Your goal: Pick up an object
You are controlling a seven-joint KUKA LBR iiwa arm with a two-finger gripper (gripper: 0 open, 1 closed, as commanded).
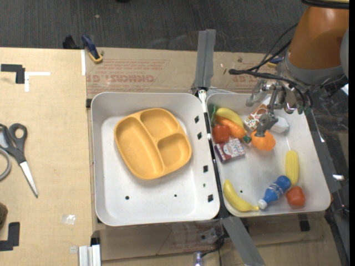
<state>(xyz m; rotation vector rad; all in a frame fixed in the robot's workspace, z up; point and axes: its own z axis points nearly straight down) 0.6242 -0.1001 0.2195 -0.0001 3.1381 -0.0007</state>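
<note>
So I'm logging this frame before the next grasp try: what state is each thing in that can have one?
End effector: low over the right bin, at the orange fruit.
Orange fruit: in the bin, under the fingertips, not lifted.
Blue bottle: lying on its side.
Yellow divided plate: right side up, nothing in its compartments.
Scissors: slightly open, on the bench.
Corn cob: lying flat.

Faint reddish print, upside down and unreadable, on the cardboard sheet [141, 71] behind the bins.
</note>
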